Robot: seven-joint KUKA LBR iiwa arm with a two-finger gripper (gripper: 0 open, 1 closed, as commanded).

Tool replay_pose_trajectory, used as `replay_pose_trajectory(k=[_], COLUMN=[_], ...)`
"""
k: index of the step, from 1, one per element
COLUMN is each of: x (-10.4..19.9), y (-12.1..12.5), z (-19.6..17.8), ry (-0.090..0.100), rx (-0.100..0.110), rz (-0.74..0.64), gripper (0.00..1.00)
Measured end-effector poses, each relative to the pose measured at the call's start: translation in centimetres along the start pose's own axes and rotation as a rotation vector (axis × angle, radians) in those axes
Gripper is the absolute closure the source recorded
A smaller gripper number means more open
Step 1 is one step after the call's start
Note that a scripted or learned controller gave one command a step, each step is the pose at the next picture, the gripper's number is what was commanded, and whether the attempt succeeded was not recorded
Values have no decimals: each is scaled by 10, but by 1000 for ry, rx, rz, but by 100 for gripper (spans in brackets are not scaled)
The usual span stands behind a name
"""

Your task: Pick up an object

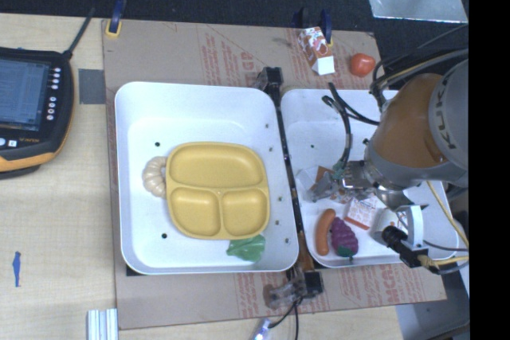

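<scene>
My gripper point(328, 184) is low in the right bin point(311, 123), near its left wall, with the grey and orange arm point(414, 131) stretching over the bin's right half. Just below the gripper lie an orange-red sausage point(323, 230), a purple bunch of grapes point(344, 237) and a small red-and-white packet point(362, 211). None of them shows in its grasp. The left bin point(143, 115) holds a yellow divided plate point(217, 189), a beige lump point(154, 175) at the plate's left and a green piece point(247, 248) at its lower right.
A small carton point(316, 49) and a red ball-like fruit point(362, 64) lie on the cardboard behind the right bin. A teach pendant point(28, 111) rests on the bench at far left. Black cables point(344, 123) loop across the right bin's upper half.
</scene>
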State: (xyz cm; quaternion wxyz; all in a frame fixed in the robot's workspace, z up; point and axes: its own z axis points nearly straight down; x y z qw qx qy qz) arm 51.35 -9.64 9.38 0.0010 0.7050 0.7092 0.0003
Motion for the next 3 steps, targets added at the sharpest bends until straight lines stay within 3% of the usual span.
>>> replay_pose_trajectory(k=[1,2,3], x=[-5,-5,50], y=[47,46,31], z=[2,-8,-98], ry=[1,1,2], rx=[4,6,4], rz=[2,0,1], gripper=[0,100,100])
